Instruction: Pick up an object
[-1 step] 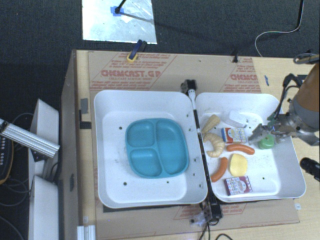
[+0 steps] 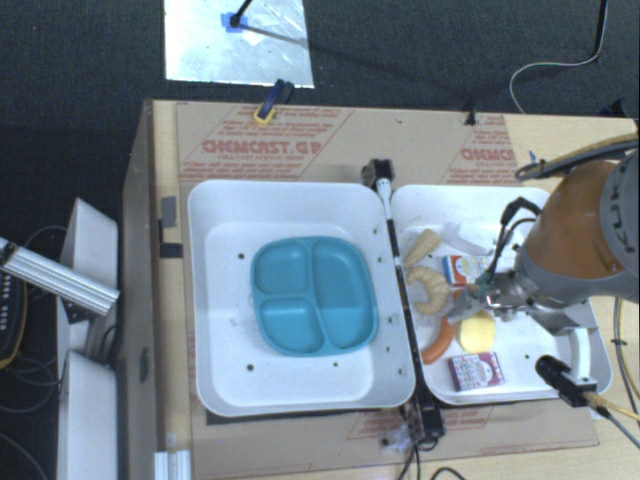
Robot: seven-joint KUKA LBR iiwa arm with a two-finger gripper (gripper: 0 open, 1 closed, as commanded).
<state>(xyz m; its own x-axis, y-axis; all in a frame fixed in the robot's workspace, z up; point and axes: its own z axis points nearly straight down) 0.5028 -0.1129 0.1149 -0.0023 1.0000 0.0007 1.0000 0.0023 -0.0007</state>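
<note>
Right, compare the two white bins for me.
The left bin holds a blue divided plate lying flat at its middle; the right bin holds a jumble of small items, among them a yellow block and an orange carrot-like piece. The arm reaches over the right bin, not the left. Both are shallow and white.

Two white bins (image 2: 300,200) sit side by side on the bench. One blue divided plate (image 2: 313,295) lies in the left bin; about six small items (image 2: 455,313) crowd the right.

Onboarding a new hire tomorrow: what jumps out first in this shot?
The blue divided plate lying alone in the left bin. Next, the grey-and-orange arm reaching from the right over the right bin, its tool low among cluttered small items: a yellow block, an orange carrot-like piece, a small carton.
</note>
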